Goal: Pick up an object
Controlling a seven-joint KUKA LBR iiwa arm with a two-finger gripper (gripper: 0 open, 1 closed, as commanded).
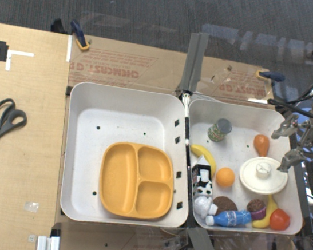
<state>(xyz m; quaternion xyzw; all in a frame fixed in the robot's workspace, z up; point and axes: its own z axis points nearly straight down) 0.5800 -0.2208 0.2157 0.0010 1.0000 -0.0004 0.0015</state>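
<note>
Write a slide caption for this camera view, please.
End effector at the right bin's edge, over toy food; a yellow tray lies in the left bin.

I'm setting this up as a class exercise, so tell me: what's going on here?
A robot arm's gripper hangs at the right edge of the right bin, above a heap of toy food: a white lid, an orange, a banana, a blue bottle. Nothing is picked up yet. The left bin holds a yellow divided tray.

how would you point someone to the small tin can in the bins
Start at the right bin, the crowded one. Look to its far-left corner, near the divider between the bins. The tin can stands there alone, grey-topped with a greenish label, above the banana.
</note>
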